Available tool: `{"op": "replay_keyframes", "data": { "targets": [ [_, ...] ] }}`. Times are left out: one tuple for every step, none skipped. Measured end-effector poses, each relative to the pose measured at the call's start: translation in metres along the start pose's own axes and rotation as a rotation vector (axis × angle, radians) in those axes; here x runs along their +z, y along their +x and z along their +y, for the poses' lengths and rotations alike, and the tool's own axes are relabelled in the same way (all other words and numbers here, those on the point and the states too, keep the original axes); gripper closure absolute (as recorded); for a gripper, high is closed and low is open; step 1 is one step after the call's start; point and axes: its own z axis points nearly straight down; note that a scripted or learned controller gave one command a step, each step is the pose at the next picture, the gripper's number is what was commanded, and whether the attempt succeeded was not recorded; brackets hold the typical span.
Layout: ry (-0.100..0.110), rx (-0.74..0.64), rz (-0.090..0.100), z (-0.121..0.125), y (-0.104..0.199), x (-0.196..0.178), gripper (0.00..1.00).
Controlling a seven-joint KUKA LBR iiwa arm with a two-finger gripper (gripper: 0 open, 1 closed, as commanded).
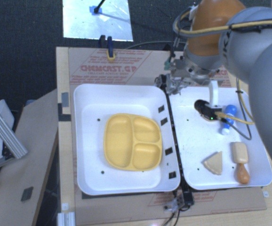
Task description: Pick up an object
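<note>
The end effector (173, 84) hangs over the far end of the divide between the two white bins; whether it is open or closed cannot be told. In the right bin (192, 140), a tan wedge (214, 163) and a beige-and-orange piece (240, 161) lie near its front edge. A yellow divided plate (132, 141) fills the left bin (86, 126)
</note>
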Motion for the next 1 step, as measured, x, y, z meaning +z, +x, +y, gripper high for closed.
{"op": "replay_keyframes", "data": {
  "targets": [
    [0.002,0.000,0.000,-0.0155,0.0595,-0.0038,1.00]
  ]
}}
